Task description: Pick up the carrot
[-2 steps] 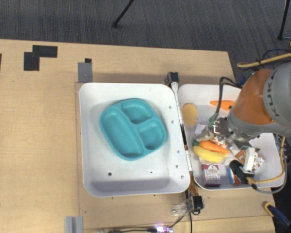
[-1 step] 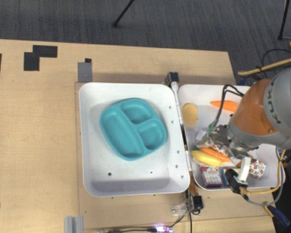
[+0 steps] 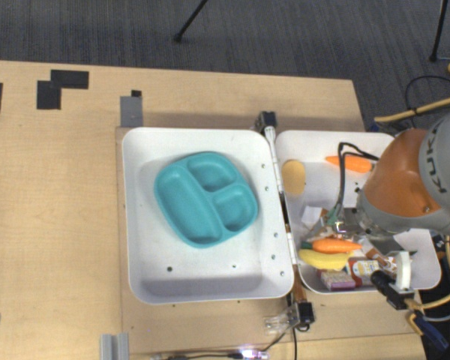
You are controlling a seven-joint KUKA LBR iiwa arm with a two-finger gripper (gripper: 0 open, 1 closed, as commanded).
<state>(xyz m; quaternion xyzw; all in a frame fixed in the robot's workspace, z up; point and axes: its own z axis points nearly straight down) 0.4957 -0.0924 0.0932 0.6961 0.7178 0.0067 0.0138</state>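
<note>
The carrot (image 3: 334, 246), orange and lying lengthwise, rests in the right bin (image 3: 427, 272) just behind a yellow banana (image 3: 325, 259). My gripper (image 3: 337, 228) hangs directly over the carrot, very close to it or touching it. The arm's wrist, with its orange band (image 3: 399, 182), covers the bin's right half and hides the gripper's upper part. I cannot see whether the carrot sits between the jaws.
A teal divided plate (image 3: 205, 197) lies in the left bin (image 3: 146, 276). The right bin also holds a pale round item (image 3: 293, 175), another orange piece (image 3: 346, 163) partly behind the arm, and a pink-purple box (image 3: 337, 280) at the front.
</note>
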